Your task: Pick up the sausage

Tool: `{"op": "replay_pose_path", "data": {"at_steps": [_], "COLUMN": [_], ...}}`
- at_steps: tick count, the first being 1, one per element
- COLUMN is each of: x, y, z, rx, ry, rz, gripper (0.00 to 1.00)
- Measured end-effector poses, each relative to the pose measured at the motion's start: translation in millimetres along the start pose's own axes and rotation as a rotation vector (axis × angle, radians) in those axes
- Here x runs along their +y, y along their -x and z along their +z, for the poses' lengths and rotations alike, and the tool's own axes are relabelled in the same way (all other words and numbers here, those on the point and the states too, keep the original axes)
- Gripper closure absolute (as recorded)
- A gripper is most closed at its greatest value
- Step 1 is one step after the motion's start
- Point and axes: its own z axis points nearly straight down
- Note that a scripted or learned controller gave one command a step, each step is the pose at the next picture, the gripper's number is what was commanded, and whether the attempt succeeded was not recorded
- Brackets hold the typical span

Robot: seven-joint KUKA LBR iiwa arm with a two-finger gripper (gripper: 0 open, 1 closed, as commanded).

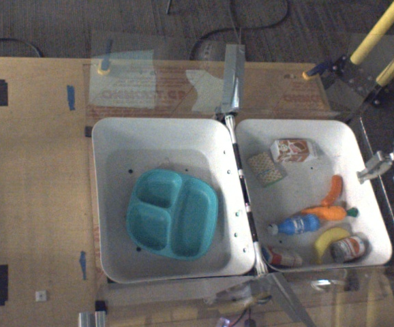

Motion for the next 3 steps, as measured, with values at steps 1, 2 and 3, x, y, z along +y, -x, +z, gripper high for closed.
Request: {"op": "replay_pose_path", "data": {"at_steps": [1,2,3], "x": [55.3,47.3,47.7], "y": [-4.7,0.1,4.1], "z": [56.3,174.1,162.9], "rx": [0.0,0.008,0.004], "ry": [0.0,-0.004,0.002], "rz": [-0.036,-0.038,-0.033], "gripper": [0.0,0.0,1.0]}}
